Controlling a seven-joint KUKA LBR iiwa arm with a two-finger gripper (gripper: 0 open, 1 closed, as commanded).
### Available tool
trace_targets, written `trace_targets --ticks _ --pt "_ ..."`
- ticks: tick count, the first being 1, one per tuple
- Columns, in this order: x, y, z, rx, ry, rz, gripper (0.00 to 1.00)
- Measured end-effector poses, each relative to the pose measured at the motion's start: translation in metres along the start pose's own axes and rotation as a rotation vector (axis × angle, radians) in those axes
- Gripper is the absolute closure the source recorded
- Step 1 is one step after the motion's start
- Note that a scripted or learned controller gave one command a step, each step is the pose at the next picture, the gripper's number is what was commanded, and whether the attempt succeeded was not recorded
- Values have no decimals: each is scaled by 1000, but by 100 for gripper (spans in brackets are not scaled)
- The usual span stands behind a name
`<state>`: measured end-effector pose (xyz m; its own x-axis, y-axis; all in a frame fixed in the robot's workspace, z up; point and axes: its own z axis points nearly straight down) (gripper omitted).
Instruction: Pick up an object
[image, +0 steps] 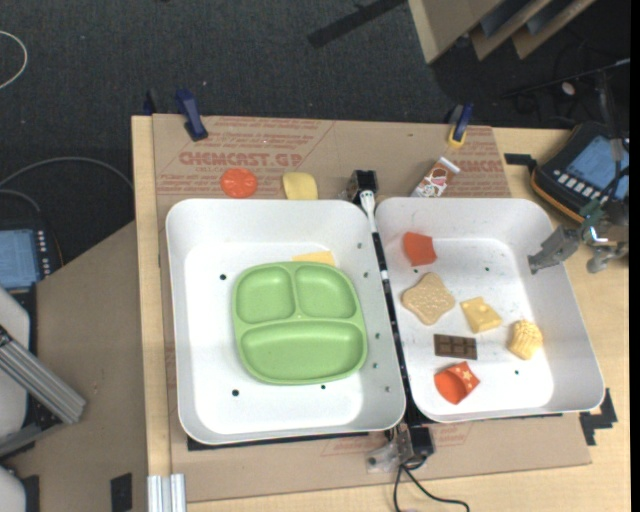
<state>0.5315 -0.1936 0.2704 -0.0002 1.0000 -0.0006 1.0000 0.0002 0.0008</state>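
Here the hand (572, 246) hangs over the right bin's (500, 214) far-right rim, finger state unclear; 6 food pieces lie left of it, corn (525, 339) nearest, green tray (298, 323) in the left bin (200, 330)

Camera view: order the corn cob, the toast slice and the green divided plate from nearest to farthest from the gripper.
From the gripper, at the right bin's right edge:
1. Corn cob, right bin, right side.
2. Toast slice, right bin, left of middle.
3. Green divided plate, left bin, centre.
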Motion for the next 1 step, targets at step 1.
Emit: trace_targets --ticks 1 --pt "-30 -37 156 17 7 4 0"
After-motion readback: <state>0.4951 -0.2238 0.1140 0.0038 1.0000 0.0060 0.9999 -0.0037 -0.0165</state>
